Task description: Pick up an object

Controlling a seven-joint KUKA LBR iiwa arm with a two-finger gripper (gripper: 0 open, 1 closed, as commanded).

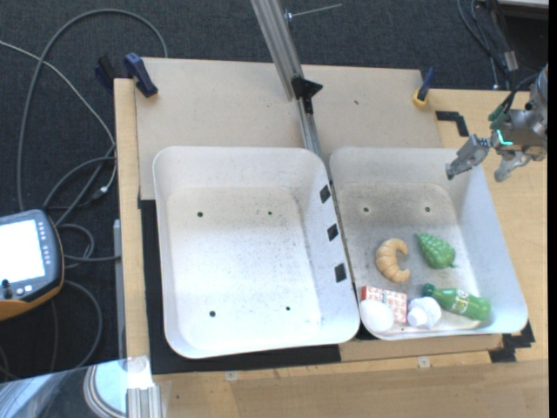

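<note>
When we move our eyes from the left, we first meet a handheld control pendant point(26, 259) lying on the dark floor beside the bench, its screen glowing white. Next comes the left bin point(187, 177), whose white floor carries only grey speckles and a few small dark holes. A slanted metal rail point(283, 46) crosses the bench top and ends between the two bins.

We then reach the right bin point(487, 225), where all the objects gather near the front edge (the edge closest to the camera). We see a tan croissant point(393, 259) with a green textured toy point(435, 250) just beside it on the right. Below them lie a red and white packet point(386, 299), a white round object point(376, 315) touching it, and a green bottle point(454, 302) on its side, with its white cap pointing left.

At the far right, the gripper point(484, 161) hovers above the back right corner of this bin, well apart from the objects. Its two fingers are spread and nothing is between them.
</note>
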